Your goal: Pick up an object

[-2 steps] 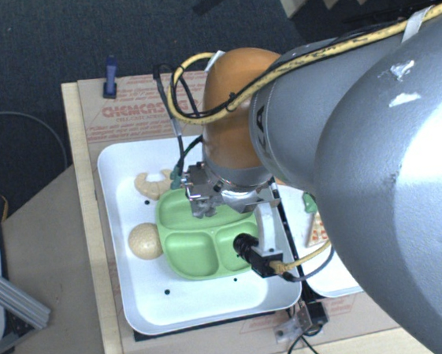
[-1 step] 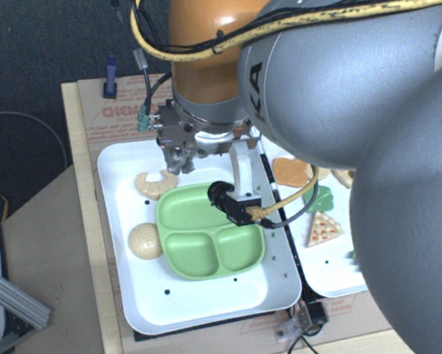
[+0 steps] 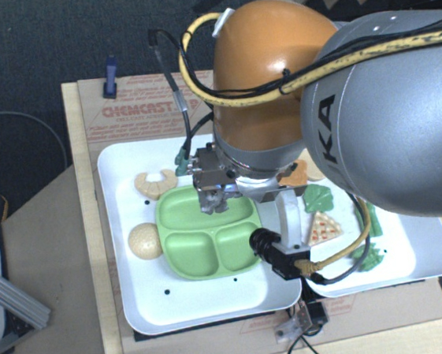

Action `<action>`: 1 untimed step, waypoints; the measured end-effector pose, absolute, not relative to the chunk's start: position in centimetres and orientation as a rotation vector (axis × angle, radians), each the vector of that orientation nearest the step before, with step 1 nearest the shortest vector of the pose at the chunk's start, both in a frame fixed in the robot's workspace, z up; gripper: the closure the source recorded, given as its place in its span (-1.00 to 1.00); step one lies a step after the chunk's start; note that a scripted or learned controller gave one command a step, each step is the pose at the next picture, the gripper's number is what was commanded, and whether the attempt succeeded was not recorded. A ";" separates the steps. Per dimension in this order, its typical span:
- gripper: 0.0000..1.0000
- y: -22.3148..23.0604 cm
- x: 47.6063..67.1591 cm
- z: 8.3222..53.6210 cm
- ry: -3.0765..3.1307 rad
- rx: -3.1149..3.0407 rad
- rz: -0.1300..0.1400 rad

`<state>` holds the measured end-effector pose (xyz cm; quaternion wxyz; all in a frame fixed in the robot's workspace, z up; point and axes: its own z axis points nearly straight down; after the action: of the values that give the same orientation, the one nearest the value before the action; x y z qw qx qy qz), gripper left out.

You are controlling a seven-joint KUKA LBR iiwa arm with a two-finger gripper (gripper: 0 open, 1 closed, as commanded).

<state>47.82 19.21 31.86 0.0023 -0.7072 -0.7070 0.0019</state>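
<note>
Nearest me sits the green divided plate (image 3: 208, 241) in the left bin (image 3: 140, 300), with 3 compartments. My gripper (image 3: 212, 199) hangs right over its far compartment, so the plate lies directly below. Round bun (image 3: 143, 240) left, croissant (image 3: 155, 184) farther. Whether I'm spread or pinched, I cannot tell.

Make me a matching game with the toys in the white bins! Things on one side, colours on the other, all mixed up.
Things:
1. divided plate
2. round ball
3. pizza slice
4. leafy toy

Colours:
A. dark green
B. beige
C. light green
D. orange with red spots

Pairs: 1-C, 2-B, 3-D, 4-A
</note>
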 end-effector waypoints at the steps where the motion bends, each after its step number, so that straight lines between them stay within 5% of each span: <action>1: 1.00 15.9 48.0 41.1 -2.224 -2.227 -0.017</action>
<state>48.04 15.88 41.11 -0.0028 -0.7076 -0.7066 -0.0055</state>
